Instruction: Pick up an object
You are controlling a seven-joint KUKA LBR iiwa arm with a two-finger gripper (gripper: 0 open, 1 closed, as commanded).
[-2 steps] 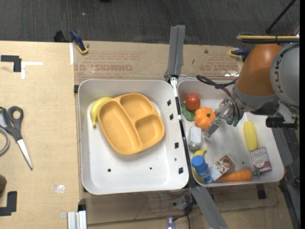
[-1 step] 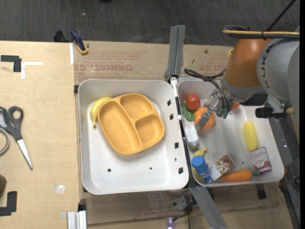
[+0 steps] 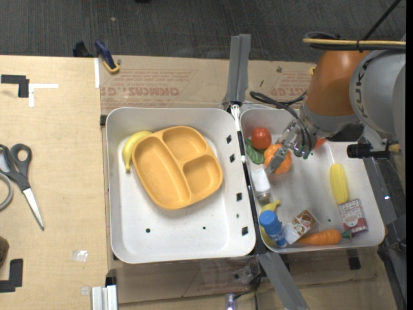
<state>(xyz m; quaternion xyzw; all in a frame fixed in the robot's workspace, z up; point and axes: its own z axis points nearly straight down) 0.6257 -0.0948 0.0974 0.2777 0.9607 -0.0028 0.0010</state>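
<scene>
Gripper [image 3: 288, 148] low in the right bin [image 3: 310, 192], near its back left corner, fingers clamped on an orange toy [image 3: 278, 159]. Just beside, a red tomato [image 3: 261, 137] over something green. Yellow corn [image 3: 339, 183] well apart to the right. Carrot [image 3: 319, 238] and blue bottle [image 3: 271, 228] along the front wall. In the left bin [image 3: 174, 237], a yellow plate [image 3: 177, 166] touching a banana [image 3: 132, 146].

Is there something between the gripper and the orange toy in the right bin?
Nothing visible stands between them. The gripper is right over the orange toy in the right bin. The tomato lies close beside it, to the left in the camera view.
</scene>
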